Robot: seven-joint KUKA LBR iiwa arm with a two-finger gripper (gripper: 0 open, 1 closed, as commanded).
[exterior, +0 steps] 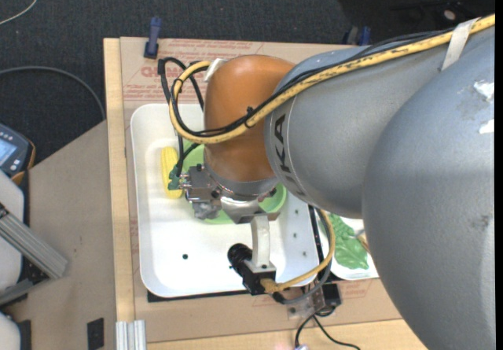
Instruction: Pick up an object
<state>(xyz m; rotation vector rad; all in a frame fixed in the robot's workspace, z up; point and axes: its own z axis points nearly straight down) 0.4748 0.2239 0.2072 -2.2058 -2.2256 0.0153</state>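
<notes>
Yellow object (170, 170) in left bin (157, 262)

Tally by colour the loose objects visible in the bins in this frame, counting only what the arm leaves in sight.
Yellow: 1, the yellow object at the left bin's left side.
Green: 2, the green piece under the wrist in the left bin, and the green object in the right bin.
Total: 3. The arm covers much of both bins, so more may lie hidden.

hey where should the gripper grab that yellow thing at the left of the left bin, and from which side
Probably across its narrow width, coming straight down. The yellow thing lies flat and elongated, running up and down the view, beside the left bin's left wall. Its right part is hidden under the arm, so its full shape is unclear. Closing left to right across the visible middle looks safest.
</notes>
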